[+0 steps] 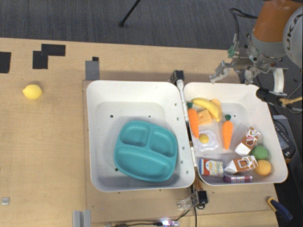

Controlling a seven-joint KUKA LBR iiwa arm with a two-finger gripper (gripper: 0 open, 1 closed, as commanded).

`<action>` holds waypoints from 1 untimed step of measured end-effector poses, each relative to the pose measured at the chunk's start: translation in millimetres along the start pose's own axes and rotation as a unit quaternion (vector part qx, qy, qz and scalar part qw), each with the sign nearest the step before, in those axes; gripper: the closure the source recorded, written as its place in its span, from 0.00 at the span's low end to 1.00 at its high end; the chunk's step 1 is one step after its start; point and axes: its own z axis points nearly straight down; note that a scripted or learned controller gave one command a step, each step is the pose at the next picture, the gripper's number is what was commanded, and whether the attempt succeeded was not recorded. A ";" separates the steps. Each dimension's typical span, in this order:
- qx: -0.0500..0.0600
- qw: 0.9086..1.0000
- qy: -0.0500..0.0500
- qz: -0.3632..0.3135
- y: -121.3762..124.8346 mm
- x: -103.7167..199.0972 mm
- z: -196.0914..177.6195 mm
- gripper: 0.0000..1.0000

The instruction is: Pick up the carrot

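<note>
An orange carrot (pixel 227 133) with a green top lies in the middle of the right bin (pixel 279 171), its tip pointing toward the front. A second carrot-like orange piece (pixel 193 122) lies along that bin's left wall. My gripper (pixel 246 67) hangs over the bin's back rim at the upper right, below the orange band of the arm (pixel 273 14). It is well behind both carrots and apart from them.
The right bin also holds a banana (pixel 209 106), a fried egg (pixel 205 138), small cartons (pixel 211 167), a green fruit (pixel 259 152) and an orange fruit (pixel 263 167). A teal divided plate (pixel 145 150) lies in the left bin (pixel 97 126). A lemon (pixel 32 91) sits on the bench at far left.
</note>
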 end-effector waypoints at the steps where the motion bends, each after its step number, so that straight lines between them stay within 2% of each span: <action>1: 0.002 1.000 0.001 -0.025 -58.2 5.6 126.1 0.00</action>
